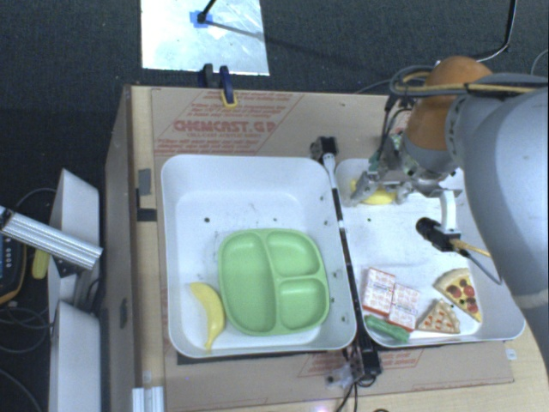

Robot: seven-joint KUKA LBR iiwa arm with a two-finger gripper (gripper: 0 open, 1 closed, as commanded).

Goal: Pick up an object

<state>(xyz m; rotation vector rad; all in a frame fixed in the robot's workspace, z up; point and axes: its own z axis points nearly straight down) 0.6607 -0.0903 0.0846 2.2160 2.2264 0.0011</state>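
The gripper (382, 183) hovers at the right bin's (506, 329) far corner, with a yellow object (377, 199) peeking out just beneath it. Whether it grips cannot be told. Well clear lie pizza slices (459, 290), a green divided plate (274, 280) and a banana (208, 313).

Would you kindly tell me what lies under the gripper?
A yellow object in the right bin peeks out beneath the gripper, which covers part of it, hiding its shape.

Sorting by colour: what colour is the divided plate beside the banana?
The divided plate is light green, seen best in the camera view.
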